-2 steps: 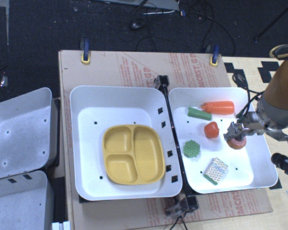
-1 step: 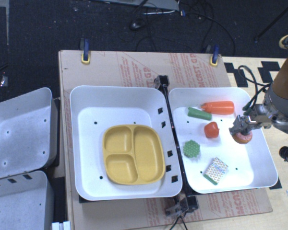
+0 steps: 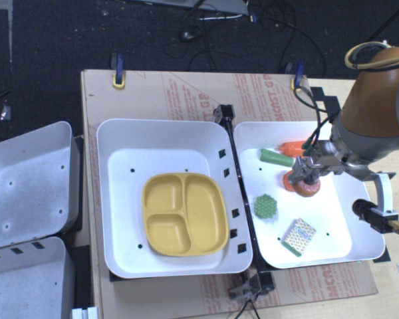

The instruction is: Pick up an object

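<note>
Two white bins sit side by side on the surface (image 3: 159,88), the left bin (image 3: 113,178) holding a yellow tray (image 3: 185,213) with three compartments, the right bin (image 3: 339,231) holding the small things. The arm (image 3: 376,105) reaches in from the right, and its claw (image 3: 306,171) hangs directly over a red round piece (image 3: 306,187) near the middle of the right bin; whether it touches or grips that piece cannot be told, nor how far it is open. A green stick (image 3: 276,157) lies just up-left of the claw, long axis running left to right with a slight downward tilt, and an orange piece (image 3: 293,147) lies beside it, partly hidden. Below sit a green knobbly ball (image 3: 266,207) and a small patterned box (image 3: 298,236), turned diagonally.
</note>
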`<state>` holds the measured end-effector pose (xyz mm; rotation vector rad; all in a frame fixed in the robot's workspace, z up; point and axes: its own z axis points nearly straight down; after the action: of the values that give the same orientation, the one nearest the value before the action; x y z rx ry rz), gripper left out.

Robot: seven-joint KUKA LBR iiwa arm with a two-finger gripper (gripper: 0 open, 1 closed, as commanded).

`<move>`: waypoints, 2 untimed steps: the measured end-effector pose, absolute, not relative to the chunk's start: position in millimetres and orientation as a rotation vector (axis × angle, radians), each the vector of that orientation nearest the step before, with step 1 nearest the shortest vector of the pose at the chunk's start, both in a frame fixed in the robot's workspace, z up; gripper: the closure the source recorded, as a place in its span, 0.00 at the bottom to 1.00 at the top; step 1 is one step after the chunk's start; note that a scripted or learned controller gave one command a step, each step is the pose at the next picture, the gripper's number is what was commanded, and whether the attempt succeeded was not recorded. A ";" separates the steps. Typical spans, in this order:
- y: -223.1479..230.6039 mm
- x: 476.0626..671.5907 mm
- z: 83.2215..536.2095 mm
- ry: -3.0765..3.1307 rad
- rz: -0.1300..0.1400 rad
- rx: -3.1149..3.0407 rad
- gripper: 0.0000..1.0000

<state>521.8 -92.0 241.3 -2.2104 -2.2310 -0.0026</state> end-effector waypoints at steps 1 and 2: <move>-44.9 528.5 246.5 -2.231 -0.002 -2.212 1.00; 1.5 533.8 234.4 -2.227 0.001 -2.212 1.00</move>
<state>533.8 1.5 234.4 -2.2120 -2.2275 0.0012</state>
